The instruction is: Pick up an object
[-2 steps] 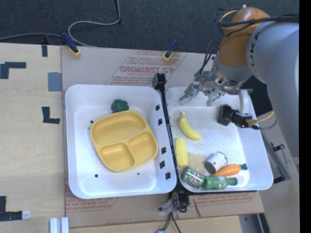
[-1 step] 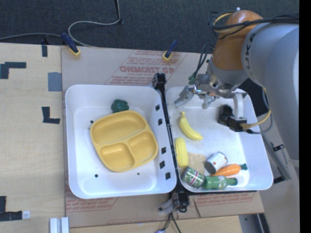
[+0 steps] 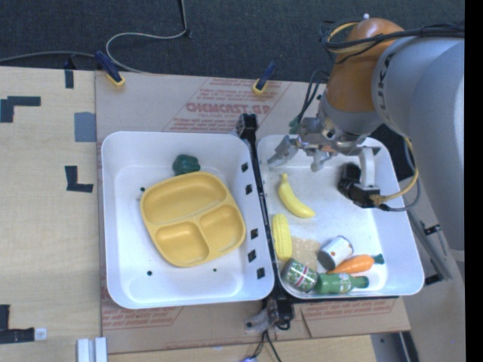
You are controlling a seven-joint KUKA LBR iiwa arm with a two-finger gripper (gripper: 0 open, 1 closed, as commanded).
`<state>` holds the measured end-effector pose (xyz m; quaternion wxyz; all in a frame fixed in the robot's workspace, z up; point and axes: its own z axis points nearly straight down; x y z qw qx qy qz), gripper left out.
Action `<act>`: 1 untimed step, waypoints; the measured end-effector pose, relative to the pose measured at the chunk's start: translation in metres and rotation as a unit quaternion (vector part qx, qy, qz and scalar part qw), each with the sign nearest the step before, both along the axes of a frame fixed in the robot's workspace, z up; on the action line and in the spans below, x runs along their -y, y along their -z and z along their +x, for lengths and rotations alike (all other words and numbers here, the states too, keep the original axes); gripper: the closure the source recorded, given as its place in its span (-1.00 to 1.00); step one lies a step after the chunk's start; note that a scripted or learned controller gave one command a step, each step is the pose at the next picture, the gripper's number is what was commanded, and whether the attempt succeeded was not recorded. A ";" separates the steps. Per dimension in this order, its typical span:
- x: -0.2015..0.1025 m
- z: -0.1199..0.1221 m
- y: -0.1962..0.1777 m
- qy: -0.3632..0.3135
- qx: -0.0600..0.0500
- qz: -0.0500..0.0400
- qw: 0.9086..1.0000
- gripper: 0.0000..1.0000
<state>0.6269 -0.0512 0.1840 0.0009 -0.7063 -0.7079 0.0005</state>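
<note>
My gripper (image 3: 298,157) hangs over the far end of the right bin (image 3: 392,225), open, with nothing between its fingers. A yellow banana (image 3: 294,198) lies just below it on the bin floor, apart from the fingertips. Nearer the front are a corn cob (image 3: 281,237), a small tin (image 3: 335,251), a carrot (image 3: 353,264), a green bottle (image 3: 341,283) and a green-labelled can (image 3: 299,275).
The left bin (image 3: 121,202) holds a yellow divided plate (image 3: 193,217) and a dark green item (image 3: 186,164) behind it. A black divider (image 3: 254,194) runs between the bins. The arm's black fitting and cable (image 3: 355,185) sit at the right bin's far right.
</note>
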 end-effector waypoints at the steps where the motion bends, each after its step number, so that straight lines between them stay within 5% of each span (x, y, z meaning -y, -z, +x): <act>1: 0.001 -0.010 0.000 0.001 0.000 0.000 1.000 -1.00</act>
